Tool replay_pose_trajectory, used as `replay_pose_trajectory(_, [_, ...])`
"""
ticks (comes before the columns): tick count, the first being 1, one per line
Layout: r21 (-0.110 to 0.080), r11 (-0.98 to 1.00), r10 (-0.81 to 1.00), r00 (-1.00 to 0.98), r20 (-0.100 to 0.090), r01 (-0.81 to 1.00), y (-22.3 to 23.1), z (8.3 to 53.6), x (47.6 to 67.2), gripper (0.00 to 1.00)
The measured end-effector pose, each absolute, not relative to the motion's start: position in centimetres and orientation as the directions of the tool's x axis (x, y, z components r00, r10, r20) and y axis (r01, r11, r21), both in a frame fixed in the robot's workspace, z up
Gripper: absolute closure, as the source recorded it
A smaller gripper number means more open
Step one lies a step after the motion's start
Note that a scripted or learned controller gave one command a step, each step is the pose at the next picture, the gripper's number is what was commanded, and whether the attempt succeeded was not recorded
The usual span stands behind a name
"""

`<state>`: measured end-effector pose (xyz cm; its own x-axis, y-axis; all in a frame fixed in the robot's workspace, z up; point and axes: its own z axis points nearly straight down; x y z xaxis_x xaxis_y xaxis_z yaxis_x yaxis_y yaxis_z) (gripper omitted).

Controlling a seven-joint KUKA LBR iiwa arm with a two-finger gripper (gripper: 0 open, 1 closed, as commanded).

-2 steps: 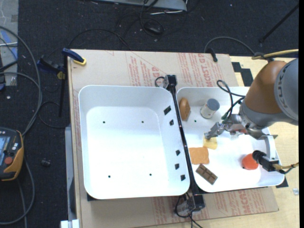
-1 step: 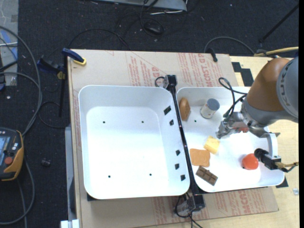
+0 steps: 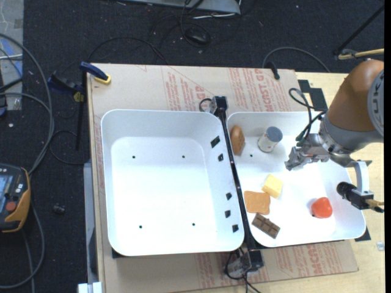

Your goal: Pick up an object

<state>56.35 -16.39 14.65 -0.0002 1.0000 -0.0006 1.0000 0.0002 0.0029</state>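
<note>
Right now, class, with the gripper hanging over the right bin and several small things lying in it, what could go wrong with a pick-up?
1. The gripper hangs over bare bin floor between the small can and the yellow block, so a straight drop could close on nothing.
2. The orange slab and brown bar lie flat and nearly touching; the fingers might slide over them or nudge both.
3. The red ball may roll away when touched.
</note>
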Motion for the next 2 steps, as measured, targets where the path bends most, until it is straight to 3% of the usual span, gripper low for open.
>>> replay_pose_trajectory(1, [0.004, 0.000, 1.000, 0.000, -0.001, 1.000, -16.4, 19.8, 56.4, 1.00])
replay_pose_trajectory(2, [0.001, 0.005, 1.000, -0.005, 0.001, 1.000, -11.2, 21.3, 58.1, 1.00])
